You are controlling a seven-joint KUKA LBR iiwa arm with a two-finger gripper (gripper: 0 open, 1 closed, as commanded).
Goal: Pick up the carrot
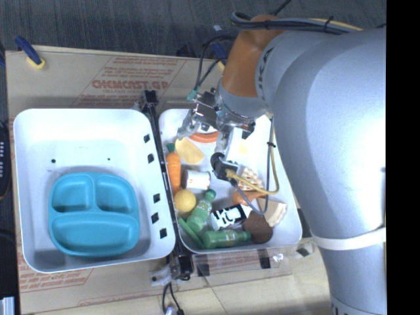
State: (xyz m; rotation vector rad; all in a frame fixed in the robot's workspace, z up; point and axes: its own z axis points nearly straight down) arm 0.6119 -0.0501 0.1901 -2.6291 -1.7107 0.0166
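Carrot (173, 170) lying lengthwise against the left wall of the right bin (287, 209), tip toward the far end, untouched. Just past its near end, a lemon (185, 201); beside it to the right, a small white cylinder (195, 178); above and to the right, a pale yellow chip-shaped piece (191, 152). Toward the near wall, green bottles (218, 237), a black-and-white item (230, 216) and a brown round thing (258, 229). End effector (207, 134) hanging over the far part of the right bin, up and to the right of the carrot, apart from it, nothing seen between its fingers (188, 127); spread apart, released as far as can be judged. Orange band (244, 64) above the wrist, grey arm (328, 130) covering the right side of the bin. In the left bin (39, 130), a blue divided tray (95, 214) near the front. Both bins on a cardboard-covered tabletop (98, 71).
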